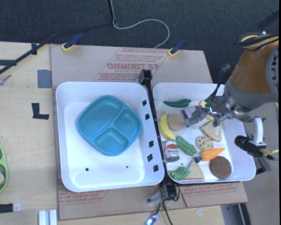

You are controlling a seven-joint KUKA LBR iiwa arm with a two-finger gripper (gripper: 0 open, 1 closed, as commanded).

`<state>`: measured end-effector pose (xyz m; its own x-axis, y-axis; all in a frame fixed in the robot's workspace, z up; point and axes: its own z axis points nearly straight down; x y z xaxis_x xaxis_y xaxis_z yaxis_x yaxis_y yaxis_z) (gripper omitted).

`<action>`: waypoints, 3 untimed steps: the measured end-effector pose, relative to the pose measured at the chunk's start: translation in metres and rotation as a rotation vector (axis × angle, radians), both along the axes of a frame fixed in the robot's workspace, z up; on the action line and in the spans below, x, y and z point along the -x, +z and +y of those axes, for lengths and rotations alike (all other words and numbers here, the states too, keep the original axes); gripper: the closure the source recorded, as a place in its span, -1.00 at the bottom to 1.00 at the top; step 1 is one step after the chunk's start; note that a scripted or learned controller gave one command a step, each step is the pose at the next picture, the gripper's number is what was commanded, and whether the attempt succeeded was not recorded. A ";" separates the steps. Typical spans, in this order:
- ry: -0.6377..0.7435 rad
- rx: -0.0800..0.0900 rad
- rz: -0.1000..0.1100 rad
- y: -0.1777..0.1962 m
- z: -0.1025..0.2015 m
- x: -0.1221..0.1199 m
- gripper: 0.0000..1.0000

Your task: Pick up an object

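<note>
The right bin [246,176] holds several toy foods: a green chili [177,103], a banana [166,127], a tan disc [176,122], a dark packet [193,114], a pale wedge [211,133], a chip cookie [203,142], a carrot [211,153], a brown round cookie [220,167] and a small can [171,150]. My gripper [214,111] hangs low over the bin's upper right part, just right of the dark packet and above the pale wedge. Nothing shows held in it.
The left bin [61,125] holds a blue divided plate [110,124]. A green pod [186,145], a green leaf piece [179,174] and a bread slice [195,171] lie near the right bin's front. A black divider [152,121] separates the bins.
</note>
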<state>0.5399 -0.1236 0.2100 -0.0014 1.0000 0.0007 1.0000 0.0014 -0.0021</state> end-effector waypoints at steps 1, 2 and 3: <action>0.004 -0.002 0.000 0.022 0.044 0.027 -1.00; 0.004 -0.002 0.001 0.038 0.090 0.058 -1.00; 0.002 0.000 0.003 0.047 0.087 0.057 1.00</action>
